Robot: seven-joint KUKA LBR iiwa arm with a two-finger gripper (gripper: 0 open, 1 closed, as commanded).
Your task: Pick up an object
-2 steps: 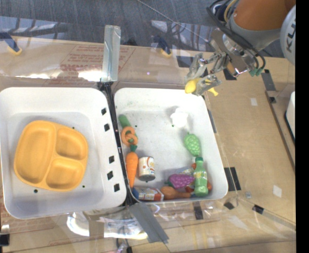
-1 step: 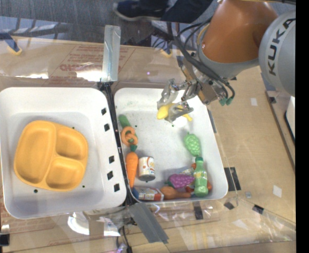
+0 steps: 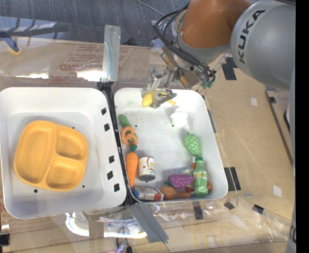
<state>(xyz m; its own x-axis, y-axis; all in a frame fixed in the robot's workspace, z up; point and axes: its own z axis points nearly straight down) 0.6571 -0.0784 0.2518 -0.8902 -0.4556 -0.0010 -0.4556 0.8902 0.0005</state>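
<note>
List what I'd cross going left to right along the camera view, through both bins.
Yellow sectioned plastic tray → orange toy carrot → small white can with red label → purple toy grape bunch → green plastic bottle.

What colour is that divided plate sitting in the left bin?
Yellow-orange all over, with no pattern. The divided plate shows plainly in the camera view, lying in the left bin.

Two white bins [image 3: 7,141], one yellow tray [image 3: 50,155]
</note>
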